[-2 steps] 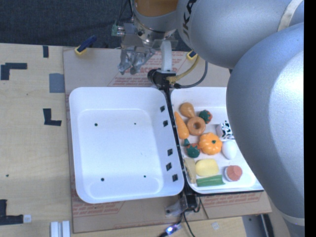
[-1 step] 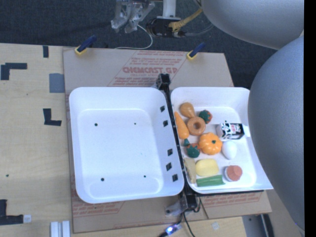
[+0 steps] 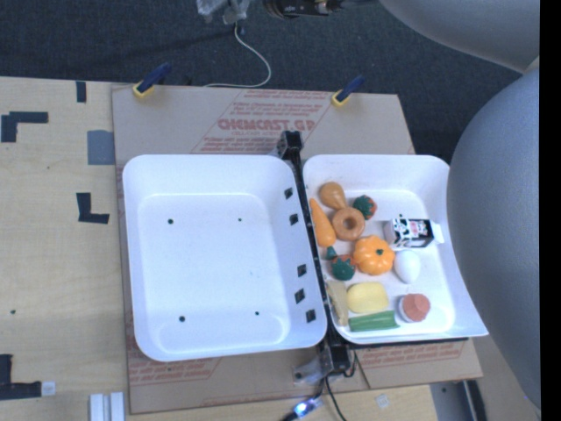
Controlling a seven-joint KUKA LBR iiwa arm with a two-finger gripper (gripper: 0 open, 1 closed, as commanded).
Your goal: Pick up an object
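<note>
Crowding the right bin: toy food, gripper far behind

Nearest the camera, a green cucumber [image 3: 372,321] lies along the front wall of the right bin [image 3: 434,169], with a red-and-white disc [image 3: 414,306] just beside it and a yellow lump [image 3: 366,297] touching it from behind. Next come a white egg [image 3: 407,267] and a pumpkin [image 3: 374,254], side by side, and a small green piece [image 3: 342,268] near the inner wall. Farther back, a carrot [image 3: 322,224] lies along that wall beside a doughnut [image 3: 349,224]; a black-and-white carton [image 3: 410,231] sits to their right. A red-and-green piece [image 3: 364,206] and an orange gourd [image 3: 330,194] are farthest. Any of these could be picked; all rest in the bin.

The left bin [image 3: 210,244] adjoins it, both on cardboard [image 3: 254,125] held by two clamps [image 3: 151,79].

The arm [image 3: 508,191] looms on the right. The gripper [image 3: 230,3] hangs beyond the bench, well apart from the toys; I cannot tell whether it is wide or narrow.
</note>
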